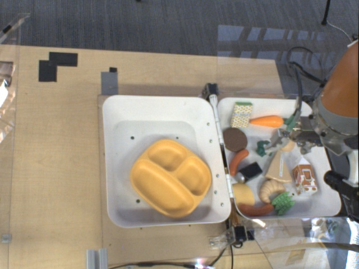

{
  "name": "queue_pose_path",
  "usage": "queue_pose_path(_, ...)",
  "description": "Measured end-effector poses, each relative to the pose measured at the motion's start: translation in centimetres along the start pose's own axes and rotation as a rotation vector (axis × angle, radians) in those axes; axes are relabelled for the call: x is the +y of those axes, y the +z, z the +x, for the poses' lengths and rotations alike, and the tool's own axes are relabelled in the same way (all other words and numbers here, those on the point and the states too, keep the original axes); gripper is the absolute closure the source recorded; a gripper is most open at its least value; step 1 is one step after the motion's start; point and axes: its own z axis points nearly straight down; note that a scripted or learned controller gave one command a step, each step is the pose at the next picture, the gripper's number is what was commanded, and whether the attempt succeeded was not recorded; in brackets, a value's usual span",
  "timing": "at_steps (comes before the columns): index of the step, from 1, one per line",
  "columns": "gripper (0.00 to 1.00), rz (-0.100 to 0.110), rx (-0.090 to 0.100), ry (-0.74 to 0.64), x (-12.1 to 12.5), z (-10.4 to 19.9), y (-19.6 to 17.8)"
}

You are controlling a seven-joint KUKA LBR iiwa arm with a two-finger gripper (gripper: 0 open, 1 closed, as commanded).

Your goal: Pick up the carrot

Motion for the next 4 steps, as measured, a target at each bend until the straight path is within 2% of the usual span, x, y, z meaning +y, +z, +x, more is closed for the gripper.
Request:
queue_pose_path(1, 0.0, -0.004, -0.005, -0.212, 10.2, -6.3, -0.8)
queue_pose_path(2, 0.0, 0.008, -0.001, -0.223, 14.2, -11.9, 9.3)
queue_pose_path(3, 0.0, -0.008, -0.004, -0.243, 14.9, -12.1, 18.4)
queue_pose_path(4, 0.0, 0.048, 0.014, 0.176, 16.3, -11.5, 18.8)
